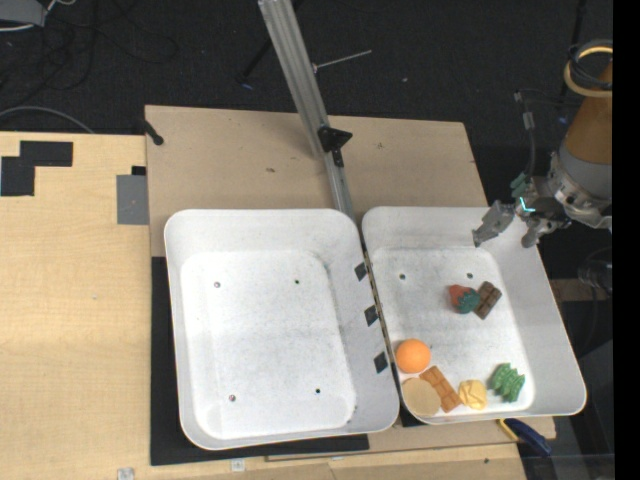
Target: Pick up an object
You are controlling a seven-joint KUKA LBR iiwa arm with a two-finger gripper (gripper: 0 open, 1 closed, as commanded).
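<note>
You are at the start of this pick — nothing is lifted yet. The gripper (pixel 512 224) hangs over the far right rim of the right bin (pixel 430 230), its 2 fingers spread apart with only air between them, so it grips nothing.

Every candidate lies in that right bin, toward its near and middle parts. Closest to the gripper is a small cluster: a red piece (pixel 459 293) touching a teal piece (pixel 467 304), with a brown block (pixel 487 299) just beside them on the right. Further toward you sit an orange ball (pixel 413 355), a tan disc (pixel 420 397), an orange bar (pixel 440 387), a yellow piece (pixel 473 395) and a green piece (pixel 506 381), all packed near the front wall. The disc, bar and yellow piece look to be touching; I cannot tell more at this size.

What is left, as I judge it: move in over 1 item, descend, close, lift. The ball and the green piece stand a little freer than the rest, so they seem the easier choices.

The left bin (pixel 200 233) has a speckled white floor with a few dark dots. Both bins sit on a pale board (pixel 240 153) over a dark mat, with a light wood bench (pixel 70 288) to the left. A metal rail (pixel 300 78) slants down toward the seam between the bins, and cables trail across the dark floor behind.
</note>
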